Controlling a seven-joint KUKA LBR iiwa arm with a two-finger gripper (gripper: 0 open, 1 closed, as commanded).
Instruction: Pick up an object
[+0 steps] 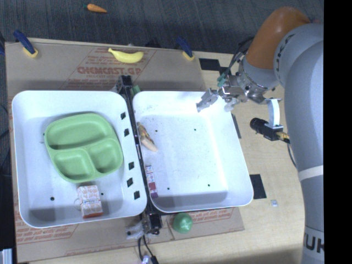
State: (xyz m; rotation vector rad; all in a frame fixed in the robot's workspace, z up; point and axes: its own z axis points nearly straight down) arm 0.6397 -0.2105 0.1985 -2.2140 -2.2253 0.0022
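Nothing is picked up yet, by the look of it. Nearest the camera, a small red-and-white carton point(89, 200) lies in the left bin point(22, 147), with a green divided tray point(83, 146) behind it. In the right bin point(236, 175), a tan scrap point(147, 138) (perhaps a peel) sits by the left wall, well apart from the gripper point(208, 99), which hovers at the far rim, fingers parted around nothing.

The grey arm reaches in from the right, orange band uppermost, its end effector point(212, 99) angled down-left.
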